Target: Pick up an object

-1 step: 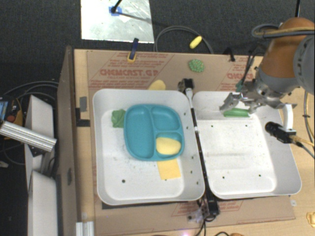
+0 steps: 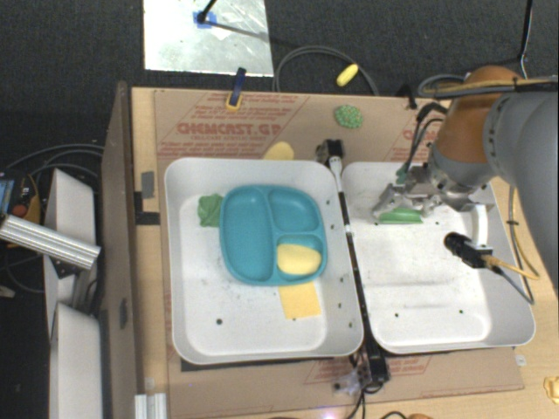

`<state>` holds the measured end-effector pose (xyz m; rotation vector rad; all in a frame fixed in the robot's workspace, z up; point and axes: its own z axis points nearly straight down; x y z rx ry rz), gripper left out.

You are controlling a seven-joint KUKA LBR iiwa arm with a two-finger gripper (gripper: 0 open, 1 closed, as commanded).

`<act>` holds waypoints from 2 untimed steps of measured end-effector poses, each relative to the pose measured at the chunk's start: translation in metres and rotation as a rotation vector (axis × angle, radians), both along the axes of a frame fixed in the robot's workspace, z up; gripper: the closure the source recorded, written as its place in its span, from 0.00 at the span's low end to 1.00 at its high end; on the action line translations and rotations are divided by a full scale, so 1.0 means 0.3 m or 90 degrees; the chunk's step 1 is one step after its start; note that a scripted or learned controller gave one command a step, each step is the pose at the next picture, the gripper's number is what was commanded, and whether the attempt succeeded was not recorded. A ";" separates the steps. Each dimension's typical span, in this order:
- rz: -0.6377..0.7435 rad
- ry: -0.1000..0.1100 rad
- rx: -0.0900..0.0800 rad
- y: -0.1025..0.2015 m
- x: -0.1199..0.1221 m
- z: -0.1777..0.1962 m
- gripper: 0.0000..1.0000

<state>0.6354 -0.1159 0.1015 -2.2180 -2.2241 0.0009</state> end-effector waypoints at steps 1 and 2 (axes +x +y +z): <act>-0.002 0.000 -0.001 -0.111 -0.051 -0.058 0.00; 0.000 -0.004 0.000 -0.104 -0.043 -0.019 1.00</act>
